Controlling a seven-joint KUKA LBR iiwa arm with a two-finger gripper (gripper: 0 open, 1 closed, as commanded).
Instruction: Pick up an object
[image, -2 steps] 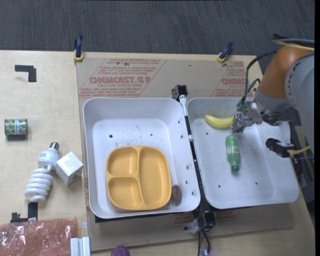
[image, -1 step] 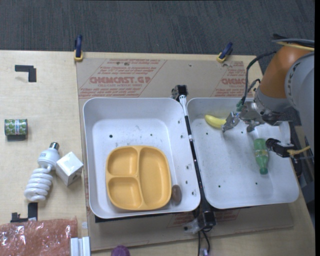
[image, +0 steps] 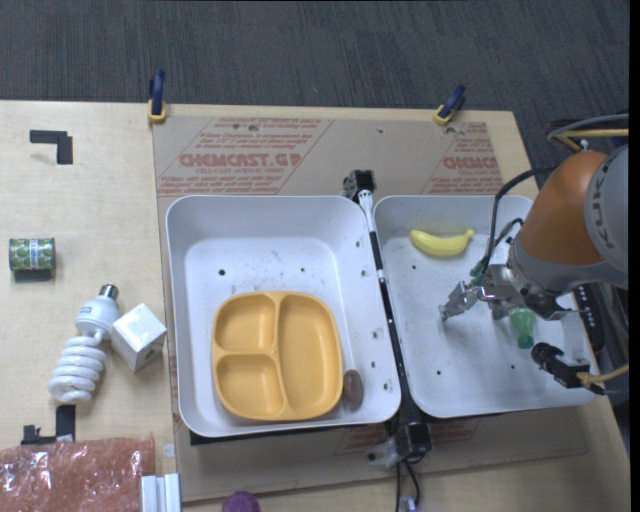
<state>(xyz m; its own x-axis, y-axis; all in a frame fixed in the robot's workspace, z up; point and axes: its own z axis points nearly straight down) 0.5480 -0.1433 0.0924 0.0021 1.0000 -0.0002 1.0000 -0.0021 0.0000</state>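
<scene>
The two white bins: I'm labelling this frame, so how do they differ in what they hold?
The left bin holds a yellow divided plate with a small brown object at its right edge; the right bin holds a banana near its back wall and a small green object. The gripper hangs over the right bin, not the left. Both are shallow, white and side by side.

Glossy white plastic bins (image: 190, 300), matt yellow plastic tray (image: 278, 355), smooth banana (image: 441, 241), bare-metal fingers (image: 455, 303).
</scene>
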